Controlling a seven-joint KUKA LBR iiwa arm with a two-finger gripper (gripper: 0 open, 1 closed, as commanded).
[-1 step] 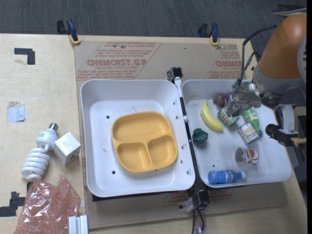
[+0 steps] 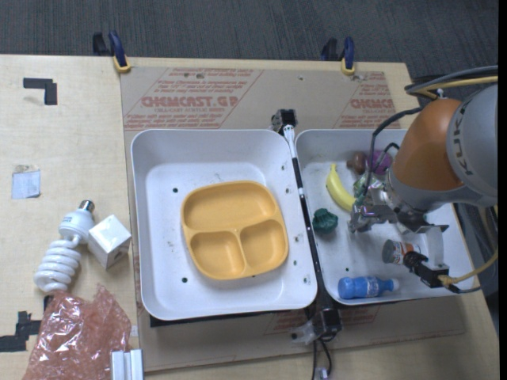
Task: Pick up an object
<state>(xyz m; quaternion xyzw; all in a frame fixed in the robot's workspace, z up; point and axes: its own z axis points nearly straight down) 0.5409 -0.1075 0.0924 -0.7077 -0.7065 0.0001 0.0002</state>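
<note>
The right bin (image 2: 455, 248) holds a yellow banana (image 2: 341, 190), a dark green lump (image 2: 324, 220), a blue bottle (image 2: 366, 286) lying on its side near the front wall, and a small grey and red piece (image 2: 394, 252). A purple item (image 2: 381, 161) and a brownish one (image 2: 358, 162) lie at the back of that bin. My gripper (image 2: 363, 212) is low in the right bin, just right of the banana and the green lump. Nothing is visibly held. The arm's orange band (image 2: 424, 153) covers part of the bin behind it.
A yellow divided plate (image 2: 235, 229) lies in the left bin (image 2: 158, 172). On the bench to the left are a spiral light bulb (image 2: 62, 252), a white cube (image 2: 109, 240) and a crumpled red bag (image 2: 71, 335). A black cable (image 2: 432, 271) trails over the right bin's front corner.
</note>
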